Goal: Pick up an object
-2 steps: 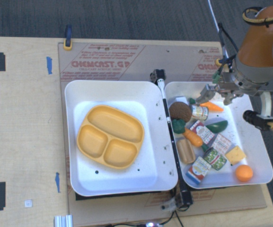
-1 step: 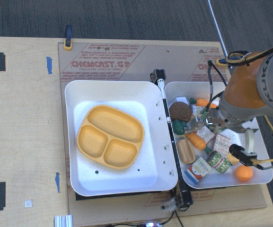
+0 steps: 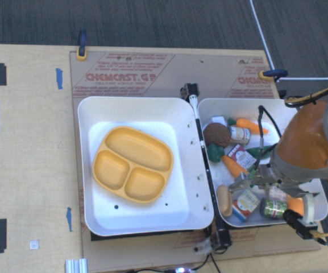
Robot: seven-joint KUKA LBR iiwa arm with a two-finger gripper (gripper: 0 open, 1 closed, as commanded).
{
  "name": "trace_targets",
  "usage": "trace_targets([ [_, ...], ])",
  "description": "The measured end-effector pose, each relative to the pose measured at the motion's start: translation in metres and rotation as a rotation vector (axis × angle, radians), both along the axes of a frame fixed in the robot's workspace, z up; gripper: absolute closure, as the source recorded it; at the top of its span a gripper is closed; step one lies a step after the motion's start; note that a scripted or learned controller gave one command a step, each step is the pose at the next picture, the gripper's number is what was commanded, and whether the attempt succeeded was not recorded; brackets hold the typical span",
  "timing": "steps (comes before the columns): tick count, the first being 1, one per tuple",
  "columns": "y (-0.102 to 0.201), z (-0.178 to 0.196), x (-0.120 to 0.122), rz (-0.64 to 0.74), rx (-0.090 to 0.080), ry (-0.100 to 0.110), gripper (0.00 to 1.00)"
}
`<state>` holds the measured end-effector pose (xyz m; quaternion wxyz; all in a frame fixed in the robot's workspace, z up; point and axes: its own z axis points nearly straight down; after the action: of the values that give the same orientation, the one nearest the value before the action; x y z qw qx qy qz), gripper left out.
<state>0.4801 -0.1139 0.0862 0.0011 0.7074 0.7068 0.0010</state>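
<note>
Gripper low in the right bin — jaws hard to tell. Small packet at six o'clock — likely light, crinkly, slippery; pinch across its edges.

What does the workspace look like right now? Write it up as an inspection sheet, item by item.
Surface: wooden bench bearing two white bins.
Job's things: right bin holds mixed toy food, among them a carrot, a brown ball and a green can.
Clutter: yellow divided plate in the left bin.
Grippers: gripper low over the right bin's pile; grasp not discernible.
Cables: black cable looping beside the arm.
Surroundings: dark carpet.
</note>
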Motion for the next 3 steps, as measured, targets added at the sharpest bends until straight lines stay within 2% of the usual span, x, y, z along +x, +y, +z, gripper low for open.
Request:
trace_targets([
  [1, 0.000, 0.011, 0.002, 0.000, -0.002, -0.007, 1.00],
  [2, 0.001, 0.011, 0.002, 0.001, 0.001, -0.006, 0.00],
  [3, 0.000, 0.021, 0.004, 0.001, -0.002, -0.010, 1.00],
])
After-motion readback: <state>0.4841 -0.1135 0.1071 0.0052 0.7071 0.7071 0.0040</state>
